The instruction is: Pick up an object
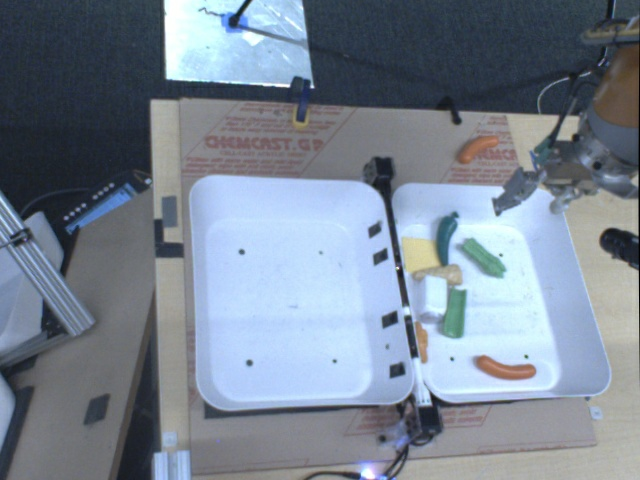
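Poised over the far right rim of the shallow white plastic right bin point(575, 298), grey metal fingers point(515, 190) spread, holding nothing, ready to drop toward the curved dark-green toy pepper point(446, 235) just left.

reaches in from the right edge, grey arm point(612, 108) with the orange band above the wrist. wrist bent leftward and a little down. gripper point(512, 194) hangs at the arm's left end, pointing down-left, fingers too blurred to read.
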